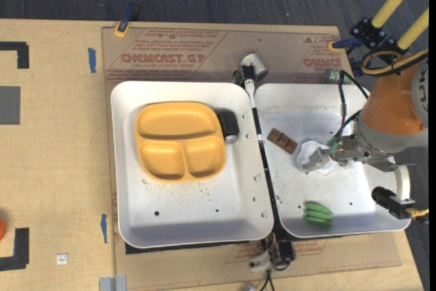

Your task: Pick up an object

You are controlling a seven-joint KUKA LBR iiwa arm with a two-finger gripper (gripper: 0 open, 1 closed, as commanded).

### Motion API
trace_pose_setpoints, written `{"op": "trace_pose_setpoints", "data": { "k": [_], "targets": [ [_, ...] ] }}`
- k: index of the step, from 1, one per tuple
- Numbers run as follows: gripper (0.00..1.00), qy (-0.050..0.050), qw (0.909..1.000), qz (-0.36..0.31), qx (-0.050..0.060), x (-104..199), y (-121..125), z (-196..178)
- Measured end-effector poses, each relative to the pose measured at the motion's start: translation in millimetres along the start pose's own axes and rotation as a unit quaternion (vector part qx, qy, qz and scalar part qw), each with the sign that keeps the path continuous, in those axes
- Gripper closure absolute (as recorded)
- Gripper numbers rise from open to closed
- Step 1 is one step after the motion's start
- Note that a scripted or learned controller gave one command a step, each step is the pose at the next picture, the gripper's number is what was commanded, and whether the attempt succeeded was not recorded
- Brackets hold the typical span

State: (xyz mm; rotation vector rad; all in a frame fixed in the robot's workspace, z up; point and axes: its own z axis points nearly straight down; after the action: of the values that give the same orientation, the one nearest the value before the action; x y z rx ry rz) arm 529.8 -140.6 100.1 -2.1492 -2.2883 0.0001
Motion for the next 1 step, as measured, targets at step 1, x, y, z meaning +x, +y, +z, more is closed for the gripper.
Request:
{"op": "trace_pose_setpoints", "data": {
  "k": [1],
  "targets": [
    [0.00, -0.001, 0.9991, -0.042, -0.004, 32.9, 51.4, 13.0]
  ]
}}
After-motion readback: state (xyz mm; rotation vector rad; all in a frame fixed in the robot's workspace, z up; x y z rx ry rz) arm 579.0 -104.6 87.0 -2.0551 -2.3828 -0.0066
